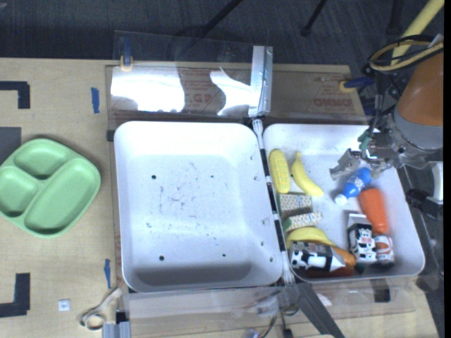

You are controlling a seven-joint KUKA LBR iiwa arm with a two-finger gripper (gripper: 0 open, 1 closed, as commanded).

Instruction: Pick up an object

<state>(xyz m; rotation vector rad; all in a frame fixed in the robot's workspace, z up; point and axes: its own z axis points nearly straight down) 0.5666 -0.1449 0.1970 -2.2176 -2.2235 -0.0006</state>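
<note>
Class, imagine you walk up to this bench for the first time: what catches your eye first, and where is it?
The right bin is crowded with toy food: a corn cob, bananas and an orange carrot. The gripper hangs over its far side, above a blue bottle. A green divided plate sits far left.

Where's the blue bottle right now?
In the camera view, the blue bottle lies in the right bin, toward its upper right, just above the orange carrot and directly below the gripper.

the left bin [141,146] lies bare and open; the right bin [412,259] is crowded, its corn [279,170], bananas [306,177] and carrot [374,210] seemingly near touching.
</note>
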